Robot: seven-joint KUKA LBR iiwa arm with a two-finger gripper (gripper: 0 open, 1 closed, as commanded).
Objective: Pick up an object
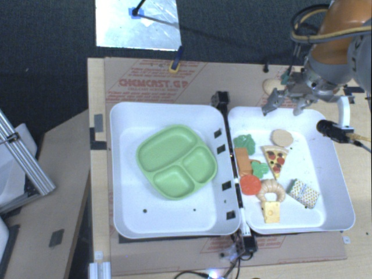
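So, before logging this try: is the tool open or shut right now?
Open. The tool hangs above the right bin's far edge with its two fingers spread apart and nothing between them.

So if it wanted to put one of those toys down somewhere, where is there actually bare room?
The left bin has bare floor all around the green divided plate, widest along its near edge. The right bin is crowded on its left, where the pizza slice, cookie and tomato cluster; its far-right strip is bare.

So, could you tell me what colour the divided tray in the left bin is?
Light green, in the camera view.
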